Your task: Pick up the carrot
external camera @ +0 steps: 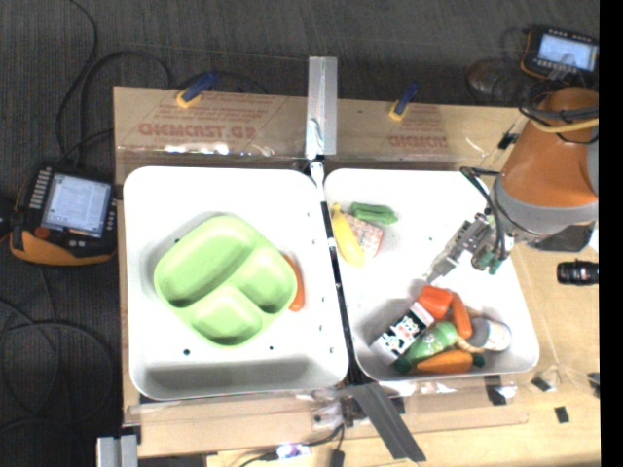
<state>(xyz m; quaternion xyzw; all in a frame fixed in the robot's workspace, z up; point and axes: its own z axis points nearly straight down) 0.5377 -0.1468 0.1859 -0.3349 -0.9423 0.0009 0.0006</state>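
At the near edge of the right bin (506, 193), the carrot (450, 362) lies on its side against the front wall, orange body pointing right and its green top (429, 341) angled up to the left. It looks like a toy: probably light, stiff and smooth, so it may slip or roll if pinched near the tapered tip. The thicker middle of the orange body seems the best hold, with the pincer closing across its width. It is crowded, touching a black-and-white carton (406, 331), and a silvery can (492, 335) sits just behind it, with other orange pieces between, so there is little room for fingers.

Further back, the pincer (458, 251) hangs above the bin's bare middle, well apart from the carrot, holding nothing; whether it is spread or closed I cannot tell. Beyond that a banana (346, 236) rests by the divider.

In the left bin sits a green tray (224, 278).
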